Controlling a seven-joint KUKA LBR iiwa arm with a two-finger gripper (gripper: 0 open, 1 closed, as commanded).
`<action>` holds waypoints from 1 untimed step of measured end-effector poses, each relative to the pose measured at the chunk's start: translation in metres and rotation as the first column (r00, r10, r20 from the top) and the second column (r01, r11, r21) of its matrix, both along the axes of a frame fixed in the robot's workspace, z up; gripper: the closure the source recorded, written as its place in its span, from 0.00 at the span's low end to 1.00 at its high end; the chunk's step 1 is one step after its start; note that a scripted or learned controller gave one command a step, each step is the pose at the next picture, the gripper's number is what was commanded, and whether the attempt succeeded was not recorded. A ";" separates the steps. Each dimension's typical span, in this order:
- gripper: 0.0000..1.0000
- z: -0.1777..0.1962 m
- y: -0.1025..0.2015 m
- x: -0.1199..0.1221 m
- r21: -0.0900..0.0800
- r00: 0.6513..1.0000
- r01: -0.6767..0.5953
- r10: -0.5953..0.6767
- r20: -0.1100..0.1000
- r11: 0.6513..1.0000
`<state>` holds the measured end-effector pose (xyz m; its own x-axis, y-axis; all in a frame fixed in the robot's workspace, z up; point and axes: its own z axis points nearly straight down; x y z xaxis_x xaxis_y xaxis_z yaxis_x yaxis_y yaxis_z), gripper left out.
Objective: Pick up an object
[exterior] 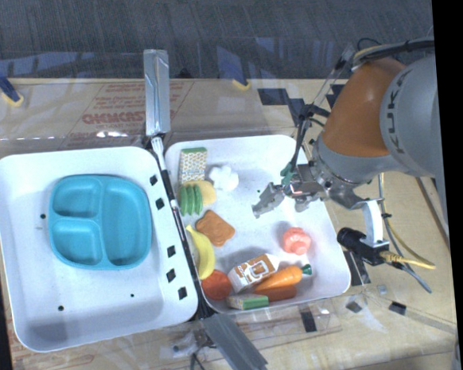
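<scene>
My gripper (pixel 281 203) hangs over the right bin (pixel 253 149), in its upper right part, with its fingers spread and nothing between them. A pink-red ball (pixel 296 240) lies just below it on the bin floor. To the left are a brown toast piece (pixel 216 228), a white lump (pixel 224 177) and a green ribbed item (pixel 190 198). Along the front wall lie an orange carrot (pixel 283 278), a small carton (pixel 253 271), a red tomato (pixel 215 285) and a green block (pixel 249 302). A banana (pixel 204 254) rests by the left wall.
The left bin (pixel 18 317) holds a blue divided plate (pixel 101 221). A yellow-green packet (pixel 192 164) stands at the right bin's back left corner. The grey and orange arm (pixel 370 121) reaches in from the right over the bin's right wall.
</scene>
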<state>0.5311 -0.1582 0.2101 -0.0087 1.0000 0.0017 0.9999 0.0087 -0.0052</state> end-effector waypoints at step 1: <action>0.00 -0.110 0.036 0.044 -0.001 0.997 -0.075 0.075 -0.002 0.997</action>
<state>0.5749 -0.1218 0.0999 -0.0833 0.9965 0.0012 0.9965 0.0833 -0.0069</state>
